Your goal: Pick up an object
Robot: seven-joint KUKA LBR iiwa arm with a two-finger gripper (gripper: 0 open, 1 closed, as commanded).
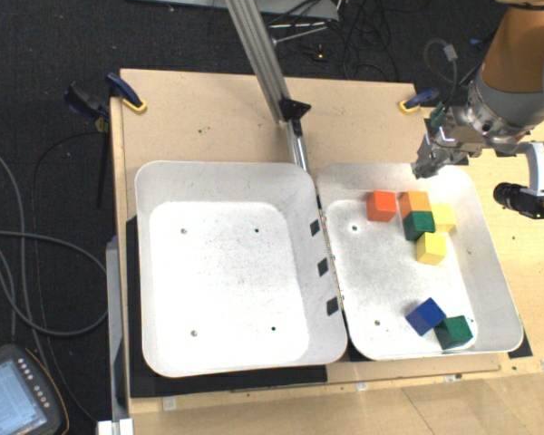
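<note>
Hovering my pincer over the right bin, choosing a block.
I am aiming near the orange block; whether my pincer is spread, I cannot tell.

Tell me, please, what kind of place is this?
Most likely a robotics lab or test cell. A robot arm reaches over two white bins on a wooden bench, coloured blocks lie in the right bin, and loose cables cross the dark carpet.

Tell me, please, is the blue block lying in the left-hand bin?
No, the blue block lies in the right-hand bin, near its front edge beside a dark green block.
</note>
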